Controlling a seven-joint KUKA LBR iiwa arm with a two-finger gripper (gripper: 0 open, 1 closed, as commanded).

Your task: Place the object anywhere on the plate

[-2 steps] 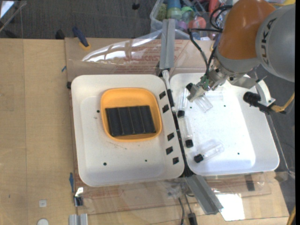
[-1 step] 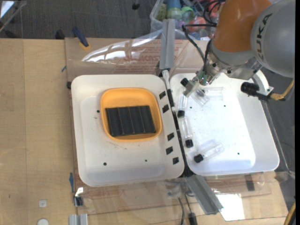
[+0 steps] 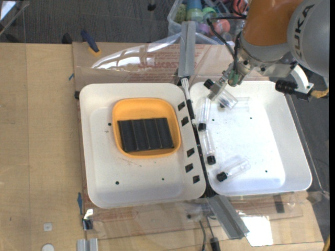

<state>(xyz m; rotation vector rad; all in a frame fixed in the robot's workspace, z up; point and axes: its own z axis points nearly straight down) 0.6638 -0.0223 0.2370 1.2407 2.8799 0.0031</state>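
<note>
1. The gripper (image 3: 231, 79) hangs right of the orange plate (image 3: 119, 114), over the right bin (image 3: 272, 140); whether it is wide or closed cannot be told.
2. A clear vial (image 3: 215, 91) lies tilted, touching its tip.
3. Four more vials (image 3: 210, 147) lie farther right of the plate.
4. A black ribbed block (image 3: 145, 134) sits on the plate.

One fixed camera looks down at a slant on the pale wooden surface (image 3: 36, 140) (both shallow white plastic bins (image 3: 99, 184) fit within frame), from moderate height.
</note>
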